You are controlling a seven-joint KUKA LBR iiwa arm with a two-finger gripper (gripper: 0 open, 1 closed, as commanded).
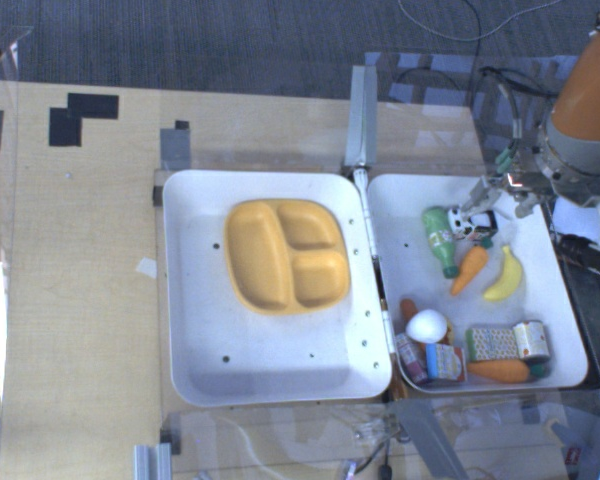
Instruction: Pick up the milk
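Nearest the camera, along the front wall of the right bin (400,218), clutter is lying packed together: an orange carrot (498,371), a patterned box (493,343), a small can (532,340), a white egg (427,325) and a couple of small packets (430,360). None of that is getting in the way of the pick.

Mid-bin, a banana (504,274) and a 2nd carrot (468,270) are lying side by side. A green bottle (441,240) is lying on its side w/ its base touching or nearly touching that carrot.

Just behind them the milk (473,225), a small black-and-white carton, is sitting squeezed btwn the bottle's upper end and the carrot's top, towards the back of the right bin.

The gripper (485,203) is hanging right over or against the carton, approx at its far-right side; can't tell whether it is spread or closed, and nothing is showing the carton pinched.

Judgement: the step is the final descent and grasp. To do it well, the program should be centring over the carton, not its right edge, and lining up the closing axis so neither side is landing on the bottle or carrot. It should be going low enough to catch the carton's body, then lifting straight up, slowly, since the neighbours are crowding it.

Farther left, the yellow tray (285,253) is sitting in the left bin (180,268), well apart.
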